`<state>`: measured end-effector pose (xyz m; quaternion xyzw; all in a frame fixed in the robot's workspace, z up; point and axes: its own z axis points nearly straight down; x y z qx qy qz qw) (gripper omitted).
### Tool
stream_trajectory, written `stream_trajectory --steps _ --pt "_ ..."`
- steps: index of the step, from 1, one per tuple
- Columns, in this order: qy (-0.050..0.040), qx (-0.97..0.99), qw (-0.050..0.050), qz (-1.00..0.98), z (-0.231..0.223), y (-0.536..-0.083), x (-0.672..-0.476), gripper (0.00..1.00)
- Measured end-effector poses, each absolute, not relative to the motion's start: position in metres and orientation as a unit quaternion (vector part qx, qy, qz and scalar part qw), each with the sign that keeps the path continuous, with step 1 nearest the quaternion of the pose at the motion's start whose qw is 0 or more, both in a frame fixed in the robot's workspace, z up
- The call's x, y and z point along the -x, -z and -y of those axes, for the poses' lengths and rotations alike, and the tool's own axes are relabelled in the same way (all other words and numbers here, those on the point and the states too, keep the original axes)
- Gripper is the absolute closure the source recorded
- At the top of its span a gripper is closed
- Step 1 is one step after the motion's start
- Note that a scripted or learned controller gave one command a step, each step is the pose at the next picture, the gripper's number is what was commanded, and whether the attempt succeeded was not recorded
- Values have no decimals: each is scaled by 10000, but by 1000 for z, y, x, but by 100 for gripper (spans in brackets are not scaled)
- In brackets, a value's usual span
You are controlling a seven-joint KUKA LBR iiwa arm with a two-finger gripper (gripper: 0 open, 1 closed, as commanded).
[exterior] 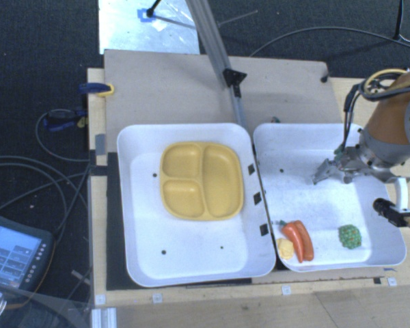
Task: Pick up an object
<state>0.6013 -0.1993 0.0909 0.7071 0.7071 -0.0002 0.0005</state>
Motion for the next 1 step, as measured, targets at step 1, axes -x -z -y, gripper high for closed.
stream_trajectory --steps 1 --pt "-11 -7072 23 -7070 200 -103 -603 100"
